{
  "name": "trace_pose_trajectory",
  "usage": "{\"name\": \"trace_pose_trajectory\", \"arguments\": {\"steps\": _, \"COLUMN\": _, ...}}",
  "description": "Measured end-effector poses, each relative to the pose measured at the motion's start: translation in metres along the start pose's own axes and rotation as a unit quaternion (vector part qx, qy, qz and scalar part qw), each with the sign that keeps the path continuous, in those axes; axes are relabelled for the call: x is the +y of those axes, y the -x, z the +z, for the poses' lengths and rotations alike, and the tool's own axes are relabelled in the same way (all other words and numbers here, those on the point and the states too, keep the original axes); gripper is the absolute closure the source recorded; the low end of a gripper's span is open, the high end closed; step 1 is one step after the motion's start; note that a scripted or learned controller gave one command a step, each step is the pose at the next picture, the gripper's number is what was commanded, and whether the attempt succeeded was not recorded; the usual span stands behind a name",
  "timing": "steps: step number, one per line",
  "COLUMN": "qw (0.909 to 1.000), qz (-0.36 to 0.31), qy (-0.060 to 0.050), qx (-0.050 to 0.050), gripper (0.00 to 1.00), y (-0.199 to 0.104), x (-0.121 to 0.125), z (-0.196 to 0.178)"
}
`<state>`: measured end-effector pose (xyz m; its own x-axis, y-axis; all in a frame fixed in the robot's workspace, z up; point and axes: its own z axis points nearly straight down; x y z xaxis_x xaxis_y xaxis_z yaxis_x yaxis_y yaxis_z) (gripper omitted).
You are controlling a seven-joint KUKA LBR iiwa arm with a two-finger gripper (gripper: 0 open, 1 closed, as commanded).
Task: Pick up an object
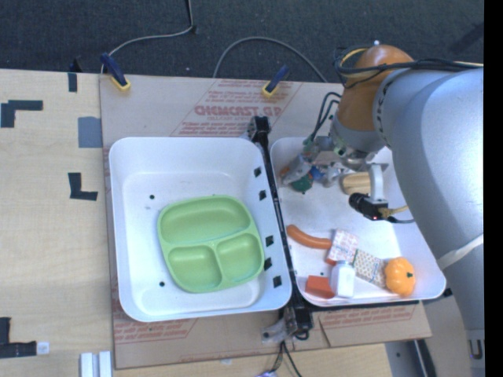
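My gripper (308, 169) is low in the far left part of the right bin (420, 289), under the grey arm with its orange band (369, 77). A small green and blue thing (299, 184) lies right at its tip; whether it is held is unclear. Nearer the front lie an orange sausage-shaped piece (308, 238), a small pink and white packet (342, 246), a white bottle (343, 278), a red block (317, 287), a speckled pad (366, 265) and an orange pumpkin (399, 276). A tan cylinder (355, 182) rests beside the wrist.
The left bin (130, 171) holds a green divided plate (210, 242). A black divider (271, 203) runs between the bins. Cables (236, 49) and yellow-blue clamps (115, 71) lie behind them on the cardboard. The arm's large body covers the right side.
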<state>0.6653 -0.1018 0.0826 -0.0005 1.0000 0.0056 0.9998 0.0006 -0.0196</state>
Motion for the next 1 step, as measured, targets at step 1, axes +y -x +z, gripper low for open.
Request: {"name": "trace_pose_trajectory", "arguments": {"steps": 1, "qw": 1.0, "qz": -0.001, "qy": -0.004, "qx": 0.0, "gripper": 1.0, "y": -0.0003, "x": -0.0013, "z": -0.0083}}
